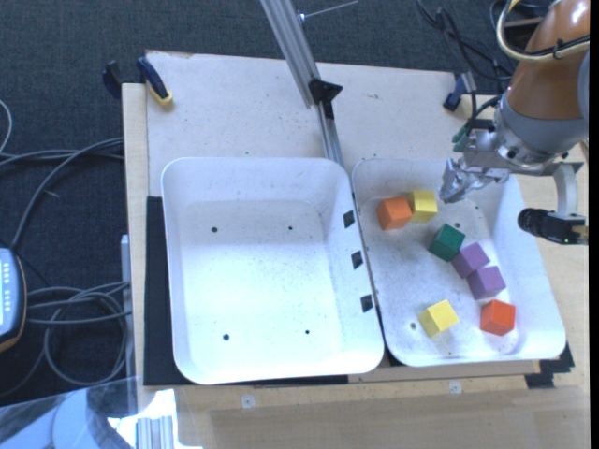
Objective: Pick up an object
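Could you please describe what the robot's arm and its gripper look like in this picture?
The arm has a rounded orange segment above a grey wrist section, with a pale cable looping over the orange part. The gripper is small, metallic grey, with narrow fingers and a spot of green at its base. A black cylindrical part sticks out beside the wrist.

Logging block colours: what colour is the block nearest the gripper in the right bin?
Yellow, touching an orange block; clear in the camera view.

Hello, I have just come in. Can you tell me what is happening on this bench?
A grey and orange arm reaches from the right over the right bin. Its gripper hangs near the bin's far end, beside a yellow block and an orange block. All seven blocks lie in this bin; nothing is lifted yet.
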{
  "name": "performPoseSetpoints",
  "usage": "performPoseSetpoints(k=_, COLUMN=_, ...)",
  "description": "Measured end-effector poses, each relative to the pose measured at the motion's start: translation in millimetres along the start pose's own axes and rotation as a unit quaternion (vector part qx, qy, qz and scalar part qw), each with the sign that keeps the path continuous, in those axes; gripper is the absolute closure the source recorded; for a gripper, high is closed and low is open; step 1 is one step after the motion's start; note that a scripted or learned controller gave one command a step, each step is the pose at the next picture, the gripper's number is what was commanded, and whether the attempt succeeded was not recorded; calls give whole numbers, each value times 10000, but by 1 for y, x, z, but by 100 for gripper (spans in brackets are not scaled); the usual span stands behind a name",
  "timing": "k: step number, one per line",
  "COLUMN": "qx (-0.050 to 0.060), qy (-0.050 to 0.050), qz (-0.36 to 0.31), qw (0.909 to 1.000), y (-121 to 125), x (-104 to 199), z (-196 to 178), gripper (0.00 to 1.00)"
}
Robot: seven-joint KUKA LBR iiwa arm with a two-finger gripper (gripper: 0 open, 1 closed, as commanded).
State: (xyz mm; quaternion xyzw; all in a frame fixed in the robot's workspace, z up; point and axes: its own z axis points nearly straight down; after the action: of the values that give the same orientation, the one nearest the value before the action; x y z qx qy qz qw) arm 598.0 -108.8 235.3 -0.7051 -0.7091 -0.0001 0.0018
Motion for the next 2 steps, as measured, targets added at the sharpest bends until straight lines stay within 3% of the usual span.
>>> performPoseSetpoints(k=1, qx=2, qy=2, qz=-2, qw=10000, y=-8, x=52, z=9, gripper=100)
performPoseSetpoints(k=2, qx=-4, qy=4, qz=-8, qw=10000, y=-23, x=106, z=-5, gripper=100)
